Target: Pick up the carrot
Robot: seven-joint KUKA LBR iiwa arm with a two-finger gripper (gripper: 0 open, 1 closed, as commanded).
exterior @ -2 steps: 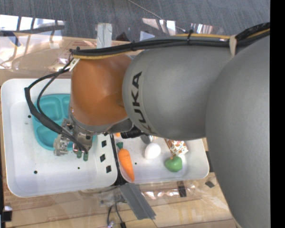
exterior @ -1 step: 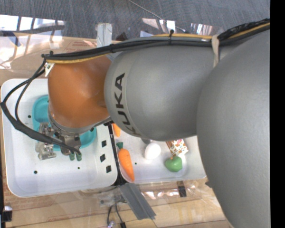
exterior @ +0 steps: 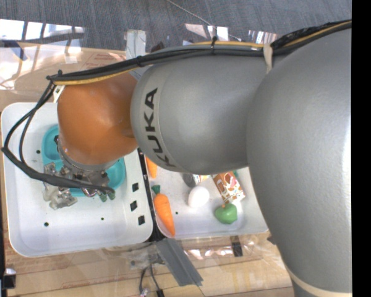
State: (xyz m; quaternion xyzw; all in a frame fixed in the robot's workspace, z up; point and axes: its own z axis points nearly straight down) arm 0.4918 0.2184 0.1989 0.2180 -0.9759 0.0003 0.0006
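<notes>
camera view: "kuka" on arm [exterior: 191, 116]; pincer [exterior: 59, 197] state unclear, carrot [exterior: 164, 214] in right bin [exterior: 250, 224].

black lettering "kuka" runs along the grey arm [exterior: 191, 122] near its orange band.

Grey arm, orange band, white bins, bright toys.

The arm [exterior: 235, 104] is grey with black KUKA lettering and an orange band [exterior: 93, 122]; black cables [exterior: 25, 159] loop round it. Both bins [exterior: 80, 234] are white. The carrot [exterior: 163, 214] is orange with a green top, beside a white egg [exterior: 198, 197], a green pepper-like toy [exterior: 226, 213] and a teal dish [exterior: 114, 173].
</notes>
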